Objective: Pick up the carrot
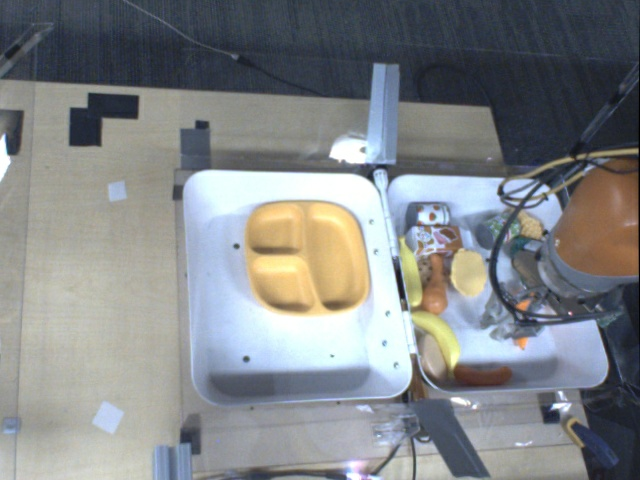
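Right bin (590, 368), arm (600, 233) reaching in: gripper (512, 320) low over bin's right half, mostly hidden under wrist and cables; its spread impossible to tell. Small orange tip, likely carrot (520, 343), pokes out just below gripper, near bin's front; rest covered. Left of gripper: small printed packet (434, 236), writing too small to read, pale round piece (468, 273), banana (440, 335), sausage (483, 374) by bin's front wall. Yellow divided tray (305, 256) in left bin (215, 358).
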You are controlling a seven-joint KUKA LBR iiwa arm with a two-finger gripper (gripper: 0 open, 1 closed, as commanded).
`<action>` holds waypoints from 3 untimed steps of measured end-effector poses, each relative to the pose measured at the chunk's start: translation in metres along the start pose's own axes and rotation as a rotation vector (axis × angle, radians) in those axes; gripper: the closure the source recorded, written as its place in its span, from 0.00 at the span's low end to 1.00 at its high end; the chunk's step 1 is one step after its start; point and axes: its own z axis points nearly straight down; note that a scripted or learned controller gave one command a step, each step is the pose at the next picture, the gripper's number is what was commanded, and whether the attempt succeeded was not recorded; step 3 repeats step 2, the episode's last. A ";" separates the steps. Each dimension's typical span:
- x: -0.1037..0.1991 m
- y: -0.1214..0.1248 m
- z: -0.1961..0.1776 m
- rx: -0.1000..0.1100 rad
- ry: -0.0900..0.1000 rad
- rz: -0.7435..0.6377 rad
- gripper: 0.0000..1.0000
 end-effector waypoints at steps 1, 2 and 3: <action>-0.043 0.048 -0.093 0.004 -0.005 -0.232 1.00; -0.020 -0.023 -0.073 0.002 -0.001 -0.392 1.00; -0.020 -0.023 -0.073 0.002 -0.001 -0.392 1.00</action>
